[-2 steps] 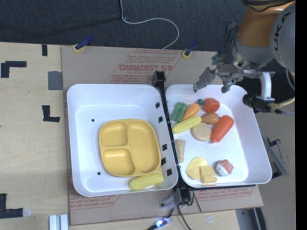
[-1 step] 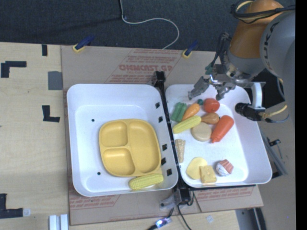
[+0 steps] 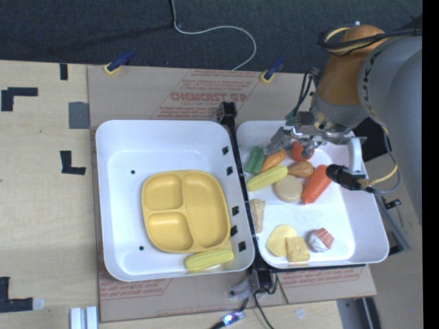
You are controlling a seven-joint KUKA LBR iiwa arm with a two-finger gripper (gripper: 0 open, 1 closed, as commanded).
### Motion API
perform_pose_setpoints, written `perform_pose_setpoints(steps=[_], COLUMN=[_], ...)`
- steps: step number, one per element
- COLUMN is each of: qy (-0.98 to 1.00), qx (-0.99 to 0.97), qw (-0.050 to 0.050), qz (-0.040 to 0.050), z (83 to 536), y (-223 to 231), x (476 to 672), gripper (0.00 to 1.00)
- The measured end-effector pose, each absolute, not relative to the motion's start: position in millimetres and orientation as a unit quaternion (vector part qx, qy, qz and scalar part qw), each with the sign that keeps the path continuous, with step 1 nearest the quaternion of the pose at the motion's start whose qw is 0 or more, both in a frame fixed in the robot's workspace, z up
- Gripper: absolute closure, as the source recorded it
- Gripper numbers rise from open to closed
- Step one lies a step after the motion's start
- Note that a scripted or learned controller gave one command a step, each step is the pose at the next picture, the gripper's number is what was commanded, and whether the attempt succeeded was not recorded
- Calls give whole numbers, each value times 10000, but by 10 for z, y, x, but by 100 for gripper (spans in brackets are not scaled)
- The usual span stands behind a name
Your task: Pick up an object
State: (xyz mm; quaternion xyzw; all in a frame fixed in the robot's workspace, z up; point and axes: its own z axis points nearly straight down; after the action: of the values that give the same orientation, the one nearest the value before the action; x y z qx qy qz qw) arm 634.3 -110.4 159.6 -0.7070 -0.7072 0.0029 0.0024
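My gripper hangs over the back of the right bin with its fingers spread, open. Just under it lies a small red round toy, partly hidden by the gripper; nothing is lifted. Around it lie an orange carrot piece, a green vegetable, a yellow corn cob, a tan piece, a beige disc and a red-orange carrot.
Nearer the front of the right bin lie a bread slice, a yellow round piece, a yellow cracker and a red-and-white item. The left bin holds a yellow divided plate and a second corn cob.
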Motion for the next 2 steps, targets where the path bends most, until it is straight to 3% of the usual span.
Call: perform_pose_setpoints(steps=[2], qy=[-7078], qx=[-7065], qw=[-8], qz=[-1], z=[850], y=[-1046], x=[6339], gripper=[0])
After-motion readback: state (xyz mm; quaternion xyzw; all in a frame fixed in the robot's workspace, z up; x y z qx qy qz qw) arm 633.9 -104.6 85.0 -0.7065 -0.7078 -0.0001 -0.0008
